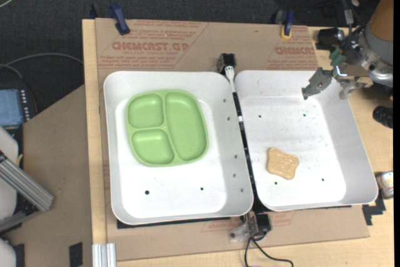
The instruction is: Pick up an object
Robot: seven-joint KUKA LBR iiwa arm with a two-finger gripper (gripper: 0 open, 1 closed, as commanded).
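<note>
One tan toy cookie (282,163) lies in our right bin (350,153), near its front. Our gripper (329,85) hovers spread and empty over the far corner, well apart. We judge approach underway; next, descend over the cookie.

Bare floor surrounds the tan piece (283,164) in the right bin (350,153); apparently unobstructed.

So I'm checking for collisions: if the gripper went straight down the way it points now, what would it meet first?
Probably the bare floor of the right-hand shallow white bin; the gripper, jaws open, sits clear of the tan cookie-shaped piece, though depth is unclear.
</note>
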